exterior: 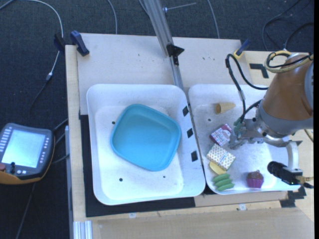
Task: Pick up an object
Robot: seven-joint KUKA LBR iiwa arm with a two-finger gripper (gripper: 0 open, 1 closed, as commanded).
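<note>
Tool: low over the right bin, beside the pink-and-white packet; whether it is spread or pressed together cannot be told
Right bin: holds a cone, pink-and-white packet, checkered packet, yellow piece, green pods, purple cupcake
Left bin: holds a blue plate
Surface: carries both bins

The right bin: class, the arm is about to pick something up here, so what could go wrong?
The end effector sits by the pink packet, which lies close to the checkered packet; it may nudge both. The green pod and purple toy lie near the bin wall, which could block a grasp.
</note>
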